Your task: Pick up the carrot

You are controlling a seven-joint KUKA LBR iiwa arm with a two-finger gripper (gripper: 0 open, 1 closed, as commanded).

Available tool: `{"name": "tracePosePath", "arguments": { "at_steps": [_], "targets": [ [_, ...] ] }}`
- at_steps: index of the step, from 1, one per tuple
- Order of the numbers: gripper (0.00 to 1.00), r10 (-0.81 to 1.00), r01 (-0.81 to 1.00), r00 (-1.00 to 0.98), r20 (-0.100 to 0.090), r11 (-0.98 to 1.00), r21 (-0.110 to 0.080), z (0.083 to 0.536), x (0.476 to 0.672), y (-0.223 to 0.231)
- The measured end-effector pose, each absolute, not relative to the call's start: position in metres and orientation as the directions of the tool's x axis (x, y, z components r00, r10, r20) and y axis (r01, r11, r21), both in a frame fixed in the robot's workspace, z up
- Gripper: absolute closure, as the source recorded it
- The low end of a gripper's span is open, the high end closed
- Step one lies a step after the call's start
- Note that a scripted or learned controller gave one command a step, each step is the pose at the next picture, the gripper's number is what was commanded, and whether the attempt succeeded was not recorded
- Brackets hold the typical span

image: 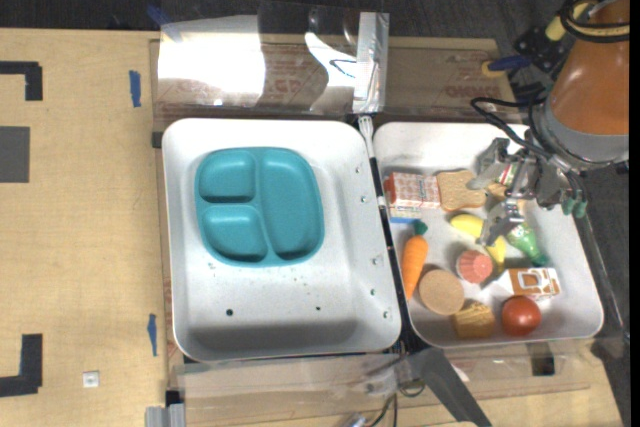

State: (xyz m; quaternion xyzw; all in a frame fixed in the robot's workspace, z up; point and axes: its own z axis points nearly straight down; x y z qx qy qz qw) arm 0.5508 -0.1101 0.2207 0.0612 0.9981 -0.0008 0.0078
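The orange carrot [413, 260] with a green top lies near the left wall of the right bin [590, 310], next to a round tan piece [440, 291]. My gripper [497, 215] hangs over the middle of that bin, above a yellow toy [466, 225], to the right of the carrot and apart from it. The fingers point down and nothing shows between them.
The right bin also holds a red-and-white box [408, 191], a toast slice [457, 189], a pink round piece [475, 266], a green item [524, 241], a small carton [532, 283], a tomato [520, 314] and a bread chunk [474, 319]. The left bin [350, 315] holds a teal divided plate [260, 204].
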Motion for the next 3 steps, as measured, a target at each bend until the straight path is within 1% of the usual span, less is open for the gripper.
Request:
{"name": "tracePosePath", "arguments": {
  "at_steps": [1,2,3],
  "targets": [
    [0.0,0.041,0.041,-0.999,-0.002,0.999,0.001,0.098,0.569,-0.093],
    [0.0,0.133,0.133,-0.991,-0.014,0.991,0.001,0.09,0.549,-0.092],
    [0.0,0.187,0.187,-0.982,-0.015,0.982,0.002,0.09,0.501,-0.092]
  ]
}}
